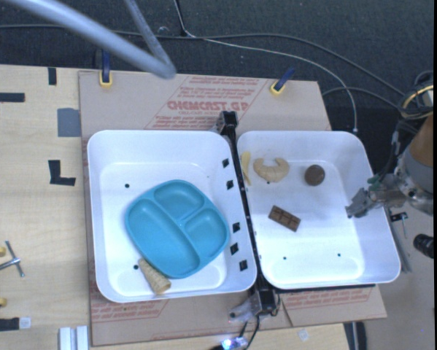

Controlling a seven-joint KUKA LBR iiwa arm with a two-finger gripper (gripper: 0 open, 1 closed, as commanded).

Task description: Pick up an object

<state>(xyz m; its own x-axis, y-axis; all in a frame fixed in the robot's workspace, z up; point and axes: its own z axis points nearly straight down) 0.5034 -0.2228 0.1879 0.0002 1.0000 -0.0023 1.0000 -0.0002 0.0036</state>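
Observation:
The right bin [349, 265] holds a brown chocolate bar [284, 218], a tan curved pastry [271, 169], a small brown ball [314, 174] and a pale yellow strip [245, 168] by its left wall. My gripper [358, 205] hovers at the right bin's right rim, reaching in from the right, apart from all of these. Nothing shows between its fingers. In the left bin [105, 166] lies a blue divided plate [176, 227] with a tan cone-shaped piece [153, 275] at its lower edge.
Both bins rest on a brown cardboard sheet [203, 100] held by yellow and blue clamps at the back. A black divider strip [238, 203] runs between the bins. Cables cross the dark floor behind. A grey pole [79, 20] slants over the top left.

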